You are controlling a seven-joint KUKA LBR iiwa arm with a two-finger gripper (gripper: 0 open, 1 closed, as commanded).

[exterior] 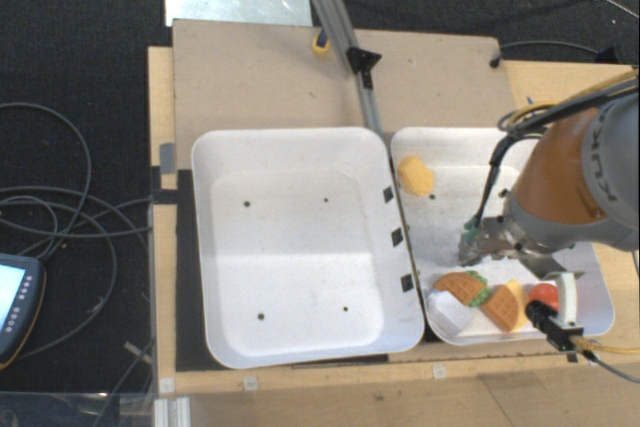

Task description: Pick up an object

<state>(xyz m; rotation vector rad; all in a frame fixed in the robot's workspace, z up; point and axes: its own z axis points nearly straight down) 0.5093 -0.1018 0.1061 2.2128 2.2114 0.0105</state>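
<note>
Over the right bin [455, 147], the grey arm [575, 185] with its orange band reaches in from the right, wrist bent down toward the bin floor. Its gripper [472, 245] hangs low near the bin's middle; whether it is open or closed cannot be told, and nothing shows in its grasp. Just below it lie a waffle-like toy [461, 287], a green piece [482, 295], an orange wedge [502, 307] and a red piece [543, 294]. A yellow lump [416, 176] sits near the bin's upper left. Beside it stands the left bin [210, 155].

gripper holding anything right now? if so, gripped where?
Cannot tell. The gripper is low in the right bin, just above the toy sandwich, but no object shows between its tips. The yellow piece lies apart, untouched.
</note>
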